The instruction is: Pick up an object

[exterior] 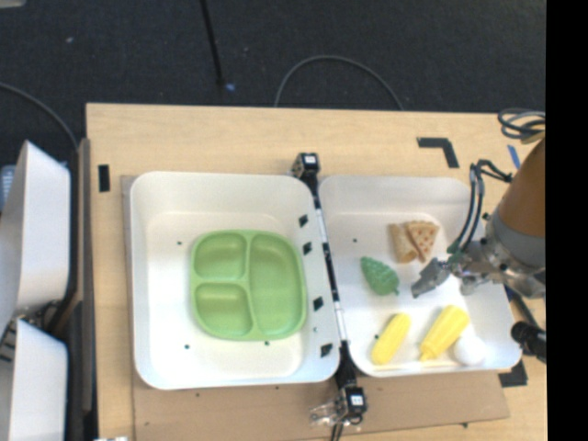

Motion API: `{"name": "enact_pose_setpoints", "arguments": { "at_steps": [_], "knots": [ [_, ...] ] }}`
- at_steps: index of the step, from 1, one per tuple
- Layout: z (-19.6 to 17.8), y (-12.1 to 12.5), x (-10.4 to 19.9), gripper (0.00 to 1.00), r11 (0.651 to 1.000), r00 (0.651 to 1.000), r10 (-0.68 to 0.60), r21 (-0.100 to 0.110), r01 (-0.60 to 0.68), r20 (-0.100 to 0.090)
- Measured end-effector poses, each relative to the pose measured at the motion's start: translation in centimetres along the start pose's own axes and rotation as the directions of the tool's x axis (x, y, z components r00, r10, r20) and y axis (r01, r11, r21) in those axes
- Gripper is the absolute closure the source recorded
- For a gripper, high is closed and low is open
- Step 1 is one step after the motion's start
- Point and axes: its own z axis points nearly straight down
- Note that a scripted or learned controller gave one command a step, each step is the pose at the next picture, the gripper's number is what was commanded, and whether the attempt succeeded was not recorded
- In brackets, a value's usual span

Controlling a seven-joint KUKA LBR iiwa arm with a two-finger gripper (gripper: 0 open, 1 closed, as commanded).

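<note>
The right bin holds a small green leafy piece, tan sandwich wedges, two yellow corn cobs and a white egg-like ball. My gripper hangs low over this bin's right half, pointing left. It sits just right of the green piece, below the wedges and above the right-hand cob. Nothing shows in its grasp. The arm's orange band is at the right edge.
The left bin carries a light green divided plate. A black-clipped divider runs between the bins. Cables trail beside the wrist at the right bin's far corner. White boxes stand off the bench's left side.
</note>
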Motion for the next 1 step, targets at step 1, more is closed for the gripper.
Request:
{"name": "enact_pose_setpoints", "arguments": {
  "at_steps": [1],
  "knots": [
    [-0.57, 0.3, 0.02, 0.0, 1.0, 1.0, -0.003, -0.012, 0.003, 0.003]
  ]
}}
